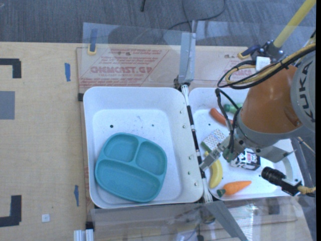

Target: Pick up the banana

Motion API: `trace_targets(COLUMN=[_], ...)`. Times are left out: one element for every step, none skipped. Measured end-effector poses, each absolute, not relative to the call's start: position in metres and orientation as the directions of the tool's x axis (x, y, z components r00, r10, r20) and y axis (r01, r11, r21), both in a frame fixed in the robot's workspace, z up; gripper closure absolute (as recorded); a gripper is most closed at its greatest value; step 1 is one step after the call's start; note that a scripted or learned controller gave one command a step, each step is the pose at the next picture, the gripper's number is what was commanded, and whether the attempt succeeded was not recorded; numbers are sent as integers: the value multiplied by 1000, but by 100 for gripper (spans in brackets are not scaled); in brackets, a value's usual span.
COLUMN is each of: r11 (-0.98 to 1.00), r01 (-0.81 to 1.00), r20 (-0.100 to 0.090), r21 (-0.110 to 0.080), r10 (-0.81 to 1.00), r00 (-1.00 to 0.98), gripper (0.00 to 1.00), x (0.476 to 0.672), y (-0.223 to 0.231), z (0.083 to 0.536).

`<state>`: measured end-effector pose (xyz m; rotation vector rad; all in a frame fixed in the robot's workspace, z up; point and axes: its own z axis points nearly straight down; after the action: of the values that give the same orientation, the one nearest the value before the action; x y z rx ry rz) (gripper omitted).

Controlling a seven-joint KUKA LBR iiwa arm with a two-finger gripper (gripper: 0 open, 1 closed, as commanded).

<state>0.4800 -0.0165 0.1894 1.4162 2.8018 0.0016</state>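
The yellow banana point(215, 174) lies in the right bin point(251, 192), close to its left wall and pointing toward the front. My gripper point(219, 156) hangs just over the banana's far end, under the orange wrist band. It is open, with one grey finger point(209, 160) slanting toward the bin's left wall. Nothing is held between the fingers. The arm hides the middle and back right of this bin.
An orange carrot point(235, 187) lies just right of the banana, and a second carrot point(218, 116) sits at the back. A checkered packet point(214, 137) and a black, white and red item point(247, 159) lie nearby. The left bin point(95, 104) holds a teal divided plate point(131, 167).
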Motion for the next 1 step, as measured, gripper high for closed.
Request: trace_targets(r11=[603], r01=[797], r20=[1], r21=[0], r10=[797], r00=[-603], gripper=[0], x=[479], y=[-14], z=[184])
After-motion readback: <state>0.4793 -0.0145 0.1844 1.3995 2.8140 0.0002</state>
